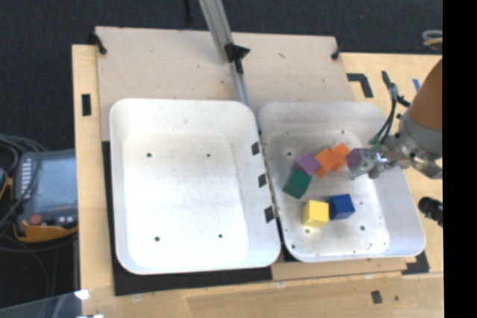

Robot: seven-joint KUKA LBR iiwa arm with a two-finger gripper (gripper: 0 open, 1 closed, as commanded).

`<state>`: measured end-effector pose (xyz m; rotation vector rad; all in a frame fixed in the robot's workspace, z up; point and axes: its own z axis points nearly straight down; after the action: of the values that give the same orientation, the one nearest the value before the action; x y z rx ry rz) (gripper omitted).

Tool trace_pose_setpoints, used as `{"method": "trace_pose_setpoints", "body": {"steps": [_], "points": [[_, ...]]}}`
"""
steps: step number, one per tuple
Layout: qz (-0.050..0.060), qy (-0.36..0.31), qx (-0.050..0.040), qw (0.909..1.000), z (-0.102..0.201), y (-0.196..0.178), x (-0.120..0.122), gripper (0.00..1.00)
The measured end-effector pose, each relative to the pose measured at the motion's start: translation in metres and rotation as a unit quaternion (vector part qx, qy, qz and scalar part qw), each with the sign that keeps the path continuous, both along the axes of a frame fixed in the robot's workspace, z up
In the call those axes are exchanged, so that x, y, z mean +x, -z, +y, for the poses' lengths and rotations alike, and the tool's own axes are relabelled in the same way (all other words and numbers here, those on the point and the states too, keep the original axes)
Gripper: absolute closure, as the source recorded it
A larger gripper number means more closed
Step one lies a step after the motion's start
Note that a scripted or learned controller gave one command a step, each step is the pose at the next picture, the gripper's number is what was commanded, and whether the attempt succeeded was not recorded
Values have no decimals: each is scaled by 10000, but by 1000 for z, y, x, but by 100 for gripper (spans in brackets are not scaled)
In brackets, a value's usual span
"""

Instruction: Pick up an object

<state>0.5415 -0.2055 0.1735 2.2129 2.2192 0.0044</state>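
- orange block (332, 159) sitting in the right bin (399, 231), lying slantwise, touching a purple block (308, 164); green (297, 182), yellow (315, 213), blue (341, 205) blocks nearby.
- gripper (365, 162) hovering just right of it, grip state impossible to tell.

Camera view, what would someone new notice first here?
A bright cluster of blocks in the right bin: purple, orange and green bunched together, yellow and blue just below them. The gripper sits at the cluster's right edge, beside the orange block. The left bin lies alongside.
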Motion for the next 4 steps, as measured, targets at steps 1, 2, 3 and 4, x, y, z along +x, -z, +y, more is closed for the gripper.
{"method": "trace_pose_setpoints", "body": {"steps": [1,2,3,4], "points": [[6,-5,4,10000,5,-45,3,100],[12,-7,5,10000,3,-81,4,100],[28,-17,17,10000,45,-82,5,100],[34,-18,20,10000,92,-71,3,100]]}}
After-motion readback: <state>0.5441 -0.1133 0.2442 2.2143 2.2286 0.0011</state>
